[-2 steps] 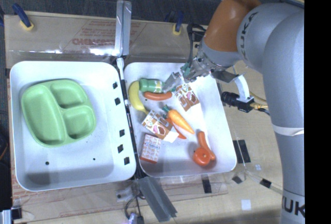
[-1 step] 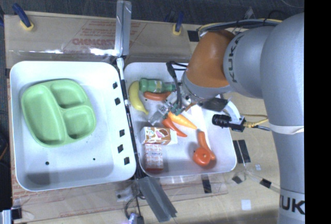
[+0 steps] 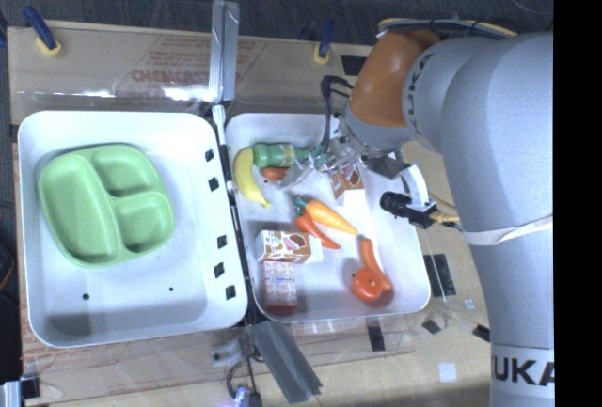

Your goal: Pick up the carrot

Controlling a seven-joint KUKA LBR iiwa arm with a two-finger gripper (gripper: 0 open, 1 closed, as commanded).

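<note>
**Gripper low over the right bin's far end, carrot lying free**

The gripper [image 3: 331, 159] reached into the far part of the right bin [image 3: 410, 250], its metal tip down among the clutter there. Whether it was apart or together could not be told; the wrist and glare hid that. Nothing could be seen held in it.

The carrot [image 3: 324, 215] lay near the middle of the right bin, pointing toward the right, just nearer the camera than the gripper and apart from it. A second orange piece [image 3: 310, 231] lay against its near side.

Around the tip sat a green bottle [image 3: 273, 154], a banana [image 3: 246, 178] by the bin's left wall, and a small brown packet [image 3: 348, 180]. Nearer the camera lay a juice carton [image 3: 285, 246], a dark can [image 3: 280, 288] and an orange gourd [image 3: 370, 275].

The left bin [image 3: 188, 292] held a green tray [image 3: 103, 200].
</note>
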